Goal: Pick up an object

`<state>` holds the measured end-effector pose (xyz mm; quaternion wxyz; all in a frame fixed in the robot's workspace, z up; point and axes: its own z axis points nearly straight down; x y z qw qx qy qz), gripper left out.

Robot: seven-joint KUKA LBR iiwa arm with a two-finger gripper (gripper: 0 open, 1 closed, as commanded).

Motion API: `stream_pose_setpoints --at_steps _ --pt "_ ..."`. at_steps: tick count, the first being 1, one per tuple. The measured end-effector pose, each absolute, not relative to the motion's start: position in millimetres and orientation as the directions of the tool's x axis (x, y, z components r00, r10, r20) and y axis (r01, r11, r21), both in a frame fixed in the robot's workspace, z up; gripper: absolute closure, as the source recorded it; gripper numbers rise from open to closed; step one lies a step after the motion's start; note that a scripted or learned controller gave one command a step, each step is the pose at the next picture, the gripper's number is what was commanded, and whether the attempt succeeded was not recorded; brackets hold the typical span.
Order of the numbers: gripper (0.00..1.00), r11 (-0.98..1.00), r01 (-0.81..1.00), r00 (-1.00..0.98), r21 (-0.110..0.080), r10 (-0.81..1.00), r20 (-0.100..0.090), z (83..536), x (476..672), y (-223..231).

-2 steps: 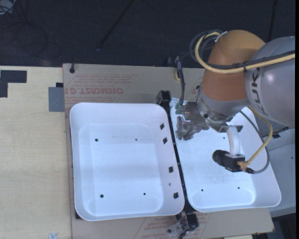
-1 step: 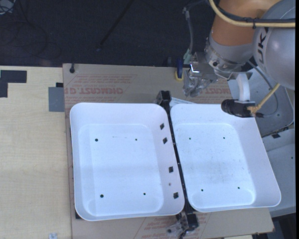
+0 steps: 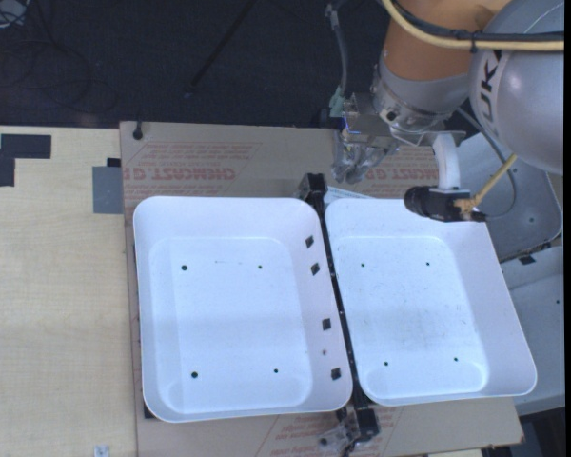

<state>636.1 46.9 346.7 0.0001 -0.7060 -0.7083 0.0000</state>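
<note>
Arm (image 3: 476, 55) enters from the far right, its orange band and grey wrist hanging over the far edge of the right bin (image 3: 500, 303). Its claw (image 3: 360, 165) points down just beyond that bin's far left corner, above the brown board (image 3: 228, 165). Whether the claw is released or clenched cannot be told. No object for picking can be made out. The left bin (image 3: 152, 284) sits beside the right one on the bench (image 3: 48, 303).
</note>
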Motion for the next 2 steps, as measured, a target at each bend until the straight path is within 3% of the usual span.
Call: stream_pose_setpoints --at_steps 1,2 --pt "1.00 0.003 1.000 -0.003 -0.007 1.000 0.000 276.0 643.3 93.1" --pt "1.00 0.001 1.000 -0.001 0.009 1.000 0.001 449.5 586.9 70.7"
